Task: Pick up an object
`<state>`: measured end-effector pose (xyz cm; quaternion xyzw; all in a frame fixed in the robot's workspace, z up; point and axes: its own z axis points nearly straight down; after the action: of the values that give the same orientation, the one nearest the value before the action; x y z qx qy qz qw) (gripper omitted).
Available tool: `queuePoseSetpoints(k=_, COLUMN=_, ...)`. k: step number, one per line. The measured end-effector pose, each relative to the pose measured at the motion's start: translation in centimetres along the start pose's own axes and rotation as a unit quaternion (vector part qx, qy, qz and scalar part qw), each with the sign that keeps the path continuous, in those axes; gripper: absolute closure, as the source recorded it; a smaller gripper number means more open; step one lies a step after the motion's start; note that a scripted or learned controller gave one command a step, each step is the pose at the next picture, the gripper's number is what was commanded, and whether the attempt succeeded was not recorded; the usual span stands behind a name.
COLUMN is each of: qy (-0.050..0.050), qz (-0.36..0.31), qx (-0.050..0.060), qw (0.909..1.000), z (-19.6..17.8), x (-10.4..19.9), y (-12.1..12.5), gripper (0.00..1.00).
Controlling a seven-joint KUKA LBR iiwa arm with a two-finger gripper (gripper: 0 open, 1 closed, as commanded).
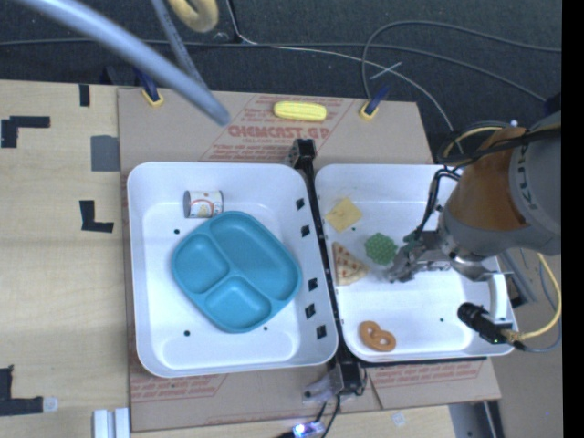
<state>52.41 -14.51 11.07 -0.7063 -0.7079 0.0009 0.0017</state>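
The right bin (429, 336) holds a green broccoli piece (380, 245), a yellow cheese-like square (344, 214), a pizza slice (347, 264) and a small pretzel (376, 337). My gripper (402, 268) reaches in from the right and sits low in this bin, just right of and below the broccoli. Its dark tips are close to the broccoli's edge. Nothing shows between them.
The left bin (151, 245) holds a blue divided plate (235, 270) and a small can (203, 204) lying on its side. A yellow banana-shaped item (299, 110) lies on the cardboard behind the bins. Cables run along the right side.
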Motion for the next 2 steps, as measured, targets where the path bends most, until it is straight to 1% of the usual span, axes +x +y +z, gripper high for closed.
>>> queuePoseSetpoints(k=1, qy=-0.001, qz=0.001, qx=-0.004, qw=1.0, z=-6.2, x=-0.4, y=0.4, gripper=1.0)
queuePoseSetpoints(k=2, qy=-0.001, qz=0.001, qx=-0.004, qw=1.0, z=-12.0, x=-0.6, y=-0.4, gripper=1.0)
